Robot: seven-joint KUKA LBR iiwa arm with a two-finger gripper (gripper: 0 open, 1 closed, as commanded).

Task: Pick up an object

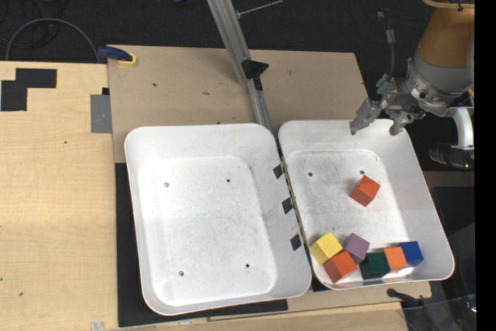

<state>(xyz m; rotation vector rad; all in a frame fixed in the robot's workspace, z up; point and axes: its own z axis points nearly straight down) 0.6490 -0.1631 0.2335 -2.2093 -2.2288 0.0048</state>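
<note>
Worktop [194, 85]: two white bins. You are watching the gripper [379, 118] hovering over the right bin's [411, 167] far edge, fingers spread, gripping nothing. Orange block [365, 190] is lying mid-bin; six more blocks [364, 253] are crowding its near edge. Pick not yet begun.
</note>
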